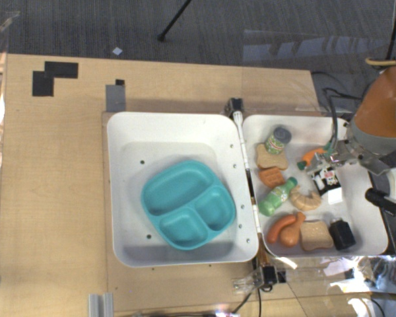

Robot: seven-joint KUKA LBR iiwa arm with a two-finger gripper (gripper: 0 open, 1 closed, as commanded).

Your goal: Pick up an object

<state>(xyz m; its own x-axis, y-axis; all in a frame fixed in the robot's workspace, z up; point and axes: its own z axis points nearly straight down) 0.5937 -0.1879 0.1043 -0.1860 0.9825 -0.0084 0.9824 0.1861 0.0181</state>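
Where the gripper hangs: I see the gripper (pixel 330 160) low over the right half of the right bin (pixel 303 125). It sits at the end of the grey arm (pixel 383 104), which comes in from the right with its orange band.
Grip: from this slant I cannot tell whether it is spread or pressed together.
Closest object: a small carrot-like toy (pixel 311 156) lies slanted on the bin floor, just beside the gripper on its left. I can't tell whether the two touch.
Look of it: orange body, green tip at the lower left end. It is short, slim and bright against the white floor, and smaller than most of its neighbours.
Left of it: a small jar (pixel 278 139) with a grey lid and a green label rests against a slice of toast (pixel 269 157). Just below that is a square orange waffle (pixel 272 176).
Below it: a tan croissant-like roll (pixel 306 201), with a green bottle (pixel 275 199) lying slanted at its left, cap toward the roll.
Front row: a red-orange sausage (pixel 285 229) touches a tan bread chunk (pixel 315 236). A black block (pixel 342 234) sits beside the chunk in the near right corner.
In the way: I see bare floor above the carrot-like toy and between it and the jar. The roll is near on the lower side, and the gripper crowds the right side.
Left bin: the left bin (pixel 129 197) holds a teal divided plate (pixel 188 205) with three compartments, turned at an angle, well apart from the crowded bin.
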